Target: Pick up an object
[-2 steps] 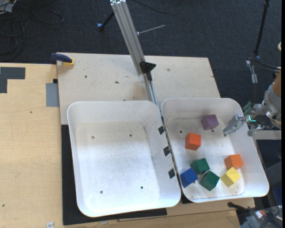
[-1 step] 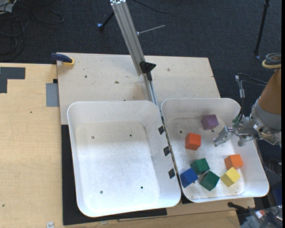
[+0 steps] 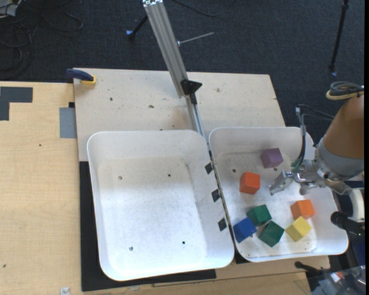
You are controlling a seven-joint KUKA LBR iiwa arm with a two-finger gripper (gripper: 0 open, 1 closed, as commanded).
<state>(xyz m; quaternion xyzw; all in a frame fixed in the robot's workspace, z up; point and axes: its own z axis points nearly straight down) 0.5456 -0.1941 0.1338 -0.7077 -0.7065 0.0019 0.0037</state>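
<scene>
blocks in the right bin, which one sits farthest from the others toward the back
The purple block. It sits alone near the back wall of the right white bin, above the red-orange block, while the green, blue, yellow and orange ones cluster toward the front.

Bins (image 3: 154, 165): smooth white plastic, speckled; bench (image 3: 24, 183): pale matt wood; far rail (image 3: 167, 42): brushed metal; blocks (image 3: 250, 182): matt.

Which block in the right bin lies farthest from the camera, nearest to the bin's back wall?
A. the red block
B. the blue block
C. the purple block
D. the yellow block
C: the purple block sits highest in the right bin, above the red block and all others.
</scene>
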